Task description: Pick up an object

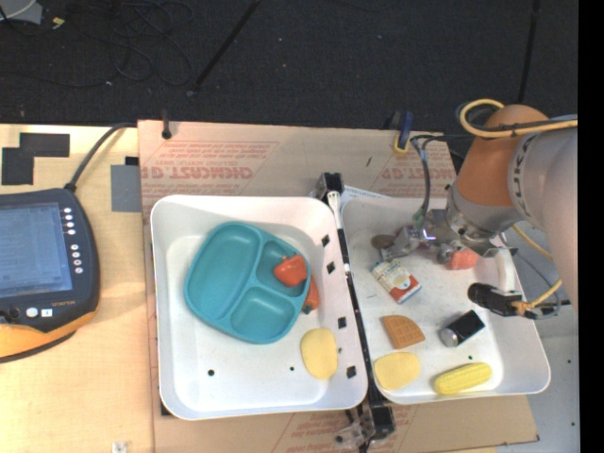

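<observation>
My gripper point(408, 241) hangs low over the back of the right bin point(528, 361), reaching in from the right under the grey arm with the orange band. Just in front of it lies a small white and red carton point(395, 280). A pink object point(462, 259) lies partly hidden beside the wrist. Further forward in the same bin are a brown toast-like piece point(403, 330), a small black block point(462, 328), a yellow round item point(396, 371) and a yellow corn cob point(462, 378). I see nothing held.
The left bin point(179, 347) holds a teal divided plate point(241, 286), an orange-red item point(293, 271) on the plate's right rim and a yellow piece point(319, 353). A ridge point(340, 281) divides the bins. A tablet-like pendant point(42, 253) rests at the far left.
</observation>
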`<state>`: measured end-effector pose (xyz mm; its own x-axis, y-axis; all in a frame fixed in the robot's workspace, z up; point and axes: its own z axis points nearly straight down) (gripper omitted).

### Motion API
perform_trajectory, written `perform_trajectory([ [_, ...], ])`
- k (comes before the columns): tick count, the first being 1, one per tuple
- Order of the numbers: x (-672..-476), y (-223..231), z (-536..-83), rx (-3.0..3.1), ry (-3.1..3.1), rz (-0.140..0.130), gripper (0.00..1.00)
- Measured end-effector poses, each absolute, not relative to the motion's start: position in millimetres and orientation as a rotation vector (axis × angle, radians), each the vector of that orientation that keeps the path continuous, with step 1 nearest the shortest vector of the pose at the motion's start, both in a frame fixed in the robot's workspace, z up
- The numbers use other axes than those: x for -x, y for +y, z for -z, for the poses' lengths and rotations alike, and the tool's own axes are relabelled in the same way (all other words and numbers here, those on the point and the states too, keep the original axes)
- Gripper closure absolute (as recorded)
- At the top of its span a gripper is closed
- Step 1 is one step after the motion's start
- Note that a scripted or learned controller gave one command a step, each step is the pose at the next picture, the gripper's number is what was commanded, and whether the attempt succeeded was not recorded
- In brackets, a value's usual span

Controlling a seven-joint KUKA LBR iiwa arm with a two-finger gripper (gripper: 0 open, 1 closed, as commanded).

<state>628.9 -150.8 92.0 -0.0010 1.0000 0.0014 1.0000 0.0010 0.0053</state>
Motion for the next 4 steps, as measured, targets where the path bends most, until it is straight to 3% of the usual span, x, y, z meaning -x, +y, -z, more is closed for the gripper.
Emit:
perform_trajectory([
  [1, -588.9, -109.9, -92.4, -2.216, 2.216, -0.008, 0.0],
  [3, -478.3, -85.1, -91.8, -2.218, 2.205, -0.01, 0.0],
  [4, -509.3, -88.6, -89.5, -2.222, 2.225, -0.001, 0.0],
])
